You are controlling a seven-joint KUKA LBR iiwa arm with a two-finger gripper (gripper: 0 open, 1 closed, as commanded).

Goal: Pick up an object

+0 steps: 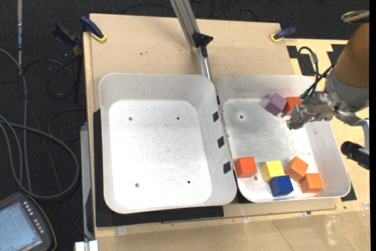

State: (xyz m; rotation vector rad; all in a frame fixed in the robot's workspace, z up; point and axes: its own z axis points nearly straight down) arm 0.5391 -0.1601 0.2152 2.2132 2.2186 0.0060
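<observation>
— What do the bins hold?

— The left bin is bare; the right bin has a purple block touching an orange block at upper centre, five more along the bottom edge (orange, yellow, blue, two orange).

— And the gripper?

— Just right of the purple block, which sits tilted, with no clear long axis; whether it is open or closed, I cannot tell.

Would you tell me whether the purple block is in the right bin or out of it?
In. The purple block rests on the floor of the right bin, near its far side, beside an orange block and the gripper.
</observation>
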